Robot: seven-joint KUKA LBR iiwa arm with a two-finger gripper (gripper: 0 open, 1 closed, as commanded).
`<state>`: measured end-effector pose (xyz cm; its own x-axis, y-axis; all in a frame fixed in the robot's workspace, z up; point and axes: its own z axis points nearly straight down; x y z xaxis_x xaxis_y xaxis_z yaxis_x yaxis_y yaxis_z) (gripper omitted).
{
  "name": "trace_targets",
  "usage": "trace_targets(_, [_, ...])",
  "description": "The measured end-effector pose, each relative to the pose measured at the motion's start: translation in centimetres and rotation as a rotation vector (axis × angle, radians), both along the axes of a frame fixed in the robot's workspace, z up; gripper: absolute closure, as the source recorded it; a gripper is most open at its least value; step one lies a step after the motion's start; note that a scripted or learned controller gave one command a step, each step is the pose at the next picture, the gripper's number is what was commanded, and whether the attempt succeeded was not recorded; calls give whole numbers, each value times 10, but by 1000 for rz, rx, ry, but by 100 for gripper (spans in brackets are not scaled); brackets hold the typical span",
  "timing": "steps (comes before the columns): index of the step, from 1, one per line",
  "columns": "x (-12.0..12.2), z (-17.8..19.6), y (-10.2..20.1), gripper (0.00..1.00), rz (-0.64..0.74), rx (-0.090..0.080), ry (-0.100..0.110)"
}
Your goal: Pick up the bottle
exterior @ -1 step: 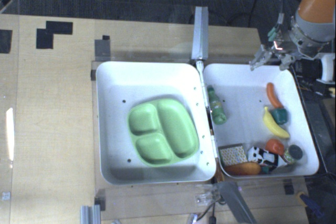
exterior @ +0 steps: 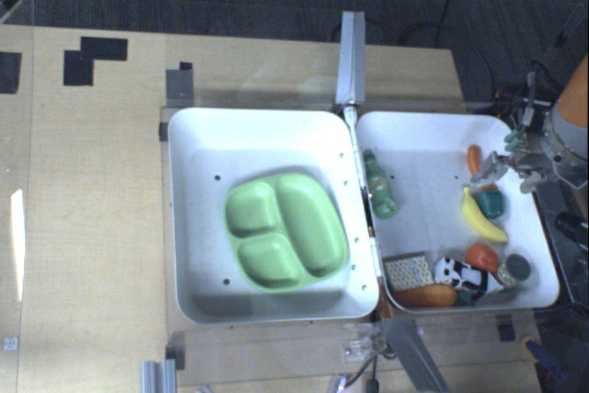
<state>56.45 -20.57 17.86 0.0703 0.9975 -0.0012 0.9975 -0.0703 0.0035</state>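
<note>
Camera view looks down on a light wooden table with two shallow white bins side by side. Left bin holds a green divided tray lying flat near its middle. Right bin holds the bottle, a green one lying on its side against the bin's left wall, close to the divider between the bins, cap toward the far end. Near the right wall lie a yellow banana, a teal object just beside it and a small orange piece beyond them. Along the near edge sit a patterned sponge-like block, an orange carrot-shaped item, a black-and-white toy, a red-orange object and a dark round can. The end effector hovers over the right bin's far right corner, well apart from the bottle; its fingers look spread a little with nothing between them.
</note>
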Motion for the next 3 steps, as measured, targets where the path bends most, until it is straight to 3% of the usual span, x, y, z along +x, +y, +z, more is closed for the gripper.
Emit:
trace_targets(1, [-15, -90, 59, 0, 17, 0, -8])
trace_targets(2, [0, -40, 7, 0, -34, 0, -3])
trace_targets(3, [31, -90, 9, 0, 61, -2, -8])
